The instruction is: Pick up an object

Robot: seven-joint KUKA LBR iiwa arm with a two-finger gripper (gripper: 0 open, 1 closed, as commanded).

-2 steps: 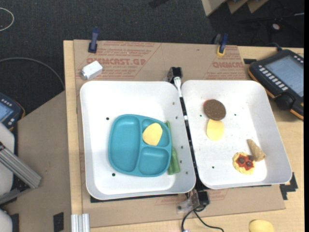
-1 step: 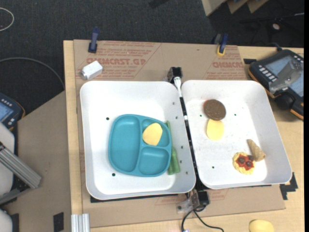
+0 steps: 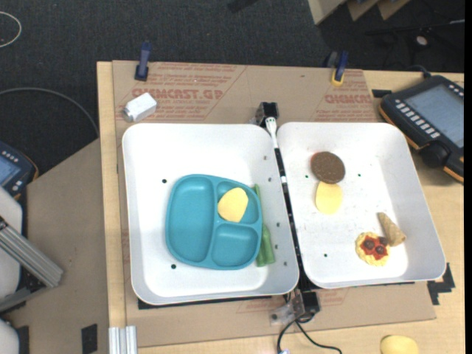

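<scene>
Green stalk [image 3: 262, 231] (long axis top-to-bottom) beside blue tray [image 3: 193, 223] in left bin [image 3: 140, 198]; fingers' state: cannot tell.

I judge this a robotics lab: cardboard-covered tabletop [image 3: 221, 91] held by clamps [image 3: 142, 61], two white bins [image 3: 140, 198], teach pendant [image 3: 431, 120], loose cables on dark carpet.

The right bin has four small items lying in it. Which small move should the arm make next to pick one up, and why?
Probably bring the arm in over the right bin, above the brown round piece. The arm enters from that side, and this piece lies flat with bare floor on most sides, touched only by the pale yellow piece.
</scene>
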